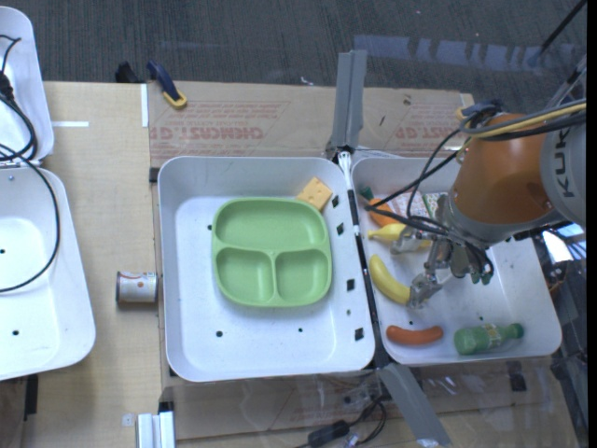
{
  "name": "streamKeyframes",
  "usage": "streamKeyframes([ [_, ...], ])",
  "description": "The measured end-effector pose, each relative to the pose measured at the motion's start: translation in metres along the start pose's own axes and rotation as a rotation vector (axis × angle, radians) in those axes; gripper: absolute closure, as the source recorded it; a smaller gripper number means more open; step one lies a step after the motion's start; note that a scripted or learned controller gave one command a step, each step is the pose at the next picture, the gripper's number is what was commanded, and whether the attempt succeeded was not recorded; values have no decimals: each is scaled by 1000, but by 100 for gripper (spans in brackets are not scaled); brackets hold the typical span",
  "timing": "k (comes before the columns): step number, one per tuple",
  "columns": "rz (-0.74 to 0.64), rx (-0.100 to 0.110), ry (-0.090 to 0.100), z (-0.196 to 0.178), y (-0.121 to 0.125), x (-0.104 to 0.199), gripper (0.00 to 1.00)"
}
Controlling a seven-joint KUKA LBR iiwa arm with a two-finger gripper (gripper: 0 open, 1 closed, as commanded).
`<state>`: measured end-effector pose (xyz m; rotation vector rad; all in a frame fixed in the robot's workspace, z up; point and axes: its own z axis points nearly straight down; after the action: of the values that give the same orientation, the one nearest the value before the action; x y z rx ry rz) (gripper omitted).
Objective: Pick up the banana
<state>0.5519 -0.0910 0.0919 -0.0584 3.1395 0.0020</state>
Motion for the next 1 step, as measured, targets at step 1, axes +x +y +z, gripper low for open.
streamKeyframes([
  [1, 5, 0, -5, -10, -1, -1, 100],
])
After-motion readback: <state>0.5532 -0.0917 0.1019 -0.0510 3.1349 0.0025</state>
